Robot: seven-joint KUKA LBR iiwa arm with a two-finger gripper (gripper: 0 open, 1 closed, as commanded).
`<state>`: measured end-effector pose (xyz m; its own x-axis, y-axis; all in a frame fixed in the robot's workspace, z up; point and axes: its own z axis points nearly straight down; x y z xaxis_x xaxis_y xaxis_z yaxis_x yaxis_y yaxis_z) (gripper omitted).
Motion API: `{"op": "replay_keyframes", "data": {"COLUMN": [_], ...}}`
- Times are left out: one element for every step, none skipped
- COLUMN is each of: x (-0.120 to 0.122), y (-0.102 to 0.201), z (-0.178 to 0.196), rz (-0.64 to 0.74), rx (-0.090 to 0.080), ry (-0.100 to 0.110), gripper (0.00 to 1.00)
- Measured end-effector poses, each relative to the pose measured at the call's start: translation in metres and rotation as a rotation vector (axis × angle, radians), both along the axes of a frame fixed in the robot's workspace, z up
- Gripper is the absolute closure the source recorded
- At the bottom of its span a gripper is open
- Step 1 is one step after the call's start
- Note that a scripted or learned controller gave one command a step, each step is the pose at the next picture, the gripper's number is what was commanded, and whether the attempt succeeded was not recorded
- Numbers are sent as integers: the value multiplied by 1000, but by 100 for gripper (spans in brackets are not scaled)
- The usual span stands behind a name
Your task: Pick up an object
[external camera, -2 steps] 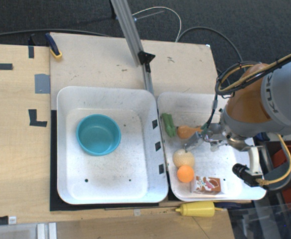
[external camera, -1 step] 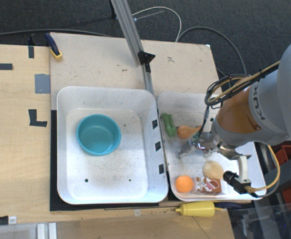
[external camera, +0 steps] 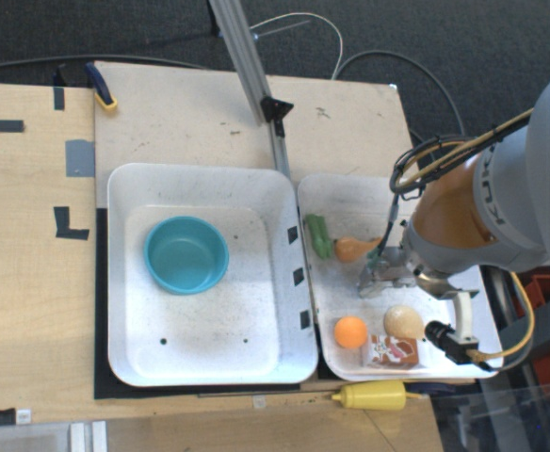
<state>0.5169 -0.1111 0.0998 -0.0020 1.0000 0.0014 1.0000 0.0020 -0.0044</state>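
The grey two-finger gripper, jaws unclear, hangs middle-right beside the small tan pear-shaped toy, probably needing to close next.

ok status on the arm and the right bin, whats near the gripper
Gripper low in right bin. Tan pear-shaped piece just beside it, ungrasped. Green piece, orange ball apart.

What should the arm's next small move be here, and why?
Probably a short descent, then close. The gripper hangs low in the right bin, beside the tan pear-shaped object, with nothing visibly held. The orange ball and cream egg-shaped object lie farther toward the bin's front edge, so the pear-shaped one looks nearest.
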Motion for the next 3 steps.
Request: {"op": "replay_keyframes", "data": {"x": [2, 5, 6], "y": [-2, -1, -1], "z": [62, 105, 146], "rz": [-1, -1, -1], "rx": [-2, -2, -2], "ry": [-8, -6, -7], "gripper": [100, 100, 100]}}
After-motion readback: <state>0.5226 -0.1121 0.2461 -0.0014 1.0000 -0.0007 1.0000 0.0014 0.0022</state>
